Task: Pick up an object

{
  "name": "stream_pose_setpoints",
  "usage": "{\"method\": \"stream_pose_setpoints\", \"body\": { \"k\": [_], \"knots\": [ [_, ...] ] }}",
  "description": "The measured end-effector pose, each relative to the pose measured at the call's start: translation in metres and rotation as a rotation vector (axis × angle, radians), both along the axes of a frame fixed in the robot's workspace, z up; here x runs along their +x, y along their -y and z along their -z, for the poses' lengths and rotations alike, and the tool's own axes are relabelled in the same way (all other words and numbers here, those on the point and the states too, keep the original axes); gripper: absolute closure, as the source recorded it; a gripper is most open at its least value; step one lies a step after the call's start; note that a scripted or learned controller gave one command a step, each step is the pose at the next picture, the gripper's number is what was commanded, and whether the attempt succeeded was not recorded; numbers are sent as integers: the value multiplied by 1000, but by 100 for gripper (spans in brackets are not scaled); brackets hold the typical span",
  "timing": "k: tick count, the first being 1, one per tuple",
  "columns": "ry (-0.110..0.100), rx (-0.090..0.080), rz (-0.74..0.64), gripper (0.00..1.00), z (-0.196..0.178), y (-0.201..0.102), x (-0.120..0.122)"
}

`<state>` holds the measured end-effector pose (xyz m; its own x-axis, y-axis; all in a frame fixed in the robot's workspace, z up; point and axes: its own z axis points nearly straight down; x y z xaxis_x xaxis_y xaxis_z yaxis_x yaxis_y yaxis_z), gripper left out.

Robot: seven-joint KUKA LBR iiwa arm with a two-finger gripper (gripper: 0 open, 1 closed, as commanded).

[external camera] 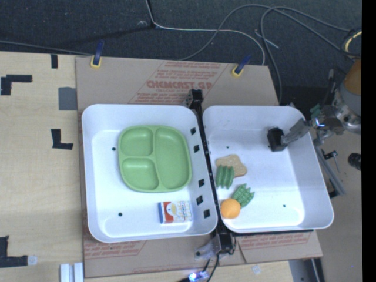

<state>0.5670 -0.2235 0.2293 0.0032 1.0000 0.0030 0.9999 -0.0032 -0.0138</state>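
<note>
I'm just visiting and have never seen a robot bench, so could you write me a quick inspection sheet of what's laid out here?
Surface: brown board on a pale wood bench, bearing the left bin and right bin.
Job's things: in the right bin, bread slice, green bean piece, leafy green piece, orange; in the left bin, green divided plate, small carton.
Clutter: nothing seen.
Grippers: claw low in the right bin's far part, apart from the food; holding nothing that shows.
Cables: thin cables looping across the dark floor beyond the bench.
Surroundings: black tape marks on the bench; yellow clamps on the board's far edge.
</note>
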Motion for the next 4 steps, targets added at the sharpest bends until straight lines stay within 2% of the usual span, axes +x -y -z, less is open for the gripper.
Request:
{"method": "stream_pose_setpoints", "body": {
  "k": [1, 3, 4],
  "knots": [
    [13, -3, -4, 0, -8, -1, 3],
    [8, -2, -4, 0, 113, -1, -14],
    [14, -5, -5, 0, 145, -1, -13]
  ]
}}
